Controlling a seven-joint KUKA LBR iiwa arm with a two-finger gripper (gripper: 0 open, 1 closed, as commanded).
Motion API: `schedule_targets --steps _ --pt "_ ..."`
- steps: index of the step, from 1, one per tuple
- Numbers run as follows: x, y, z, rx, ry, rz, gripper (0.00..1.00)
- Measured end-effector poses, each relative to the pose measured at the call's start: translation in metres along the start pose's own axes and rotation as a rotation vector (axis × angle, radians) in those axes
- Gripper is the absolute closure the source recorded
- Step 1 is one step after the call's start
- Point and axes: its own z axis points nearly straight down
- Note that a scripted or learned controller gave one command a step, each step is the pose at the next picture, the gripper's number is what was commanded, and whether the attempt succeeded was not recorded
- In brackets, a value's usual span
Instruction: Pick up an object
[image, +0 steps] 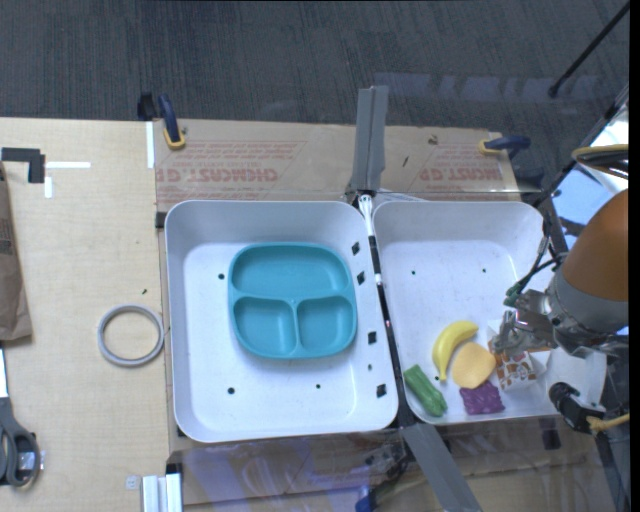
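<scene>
Several small objects lie in the right bin (450, 250) near its front edge. A yellow banana (452, 343) curves beside a round yellow-orange fruit (472, 366). In front of them are a green vegetable (425, 390) and a purple piece (483, 399). A white packet with orange print (518, 372) lies just right of the fruit. My gripper (512, 335) hangs low over the right side of this group, above the packet and close to the fruit. Nothing is visibly held between its parts.
The left bin (195, 300) holds a teal divided plate (293, 300). A grey ring (131, 334) lies on the bench left of the bins. A metal divider (368, 150) stands between the bins at the back. Cables hang by the arm's orange band (605, 250).
</scene>
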Motion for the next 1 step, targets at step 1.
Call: schedule_targets --steps 1 --pt "-0.0178 0.0168 0.0212 0.004 0.04 0.301 1.0"
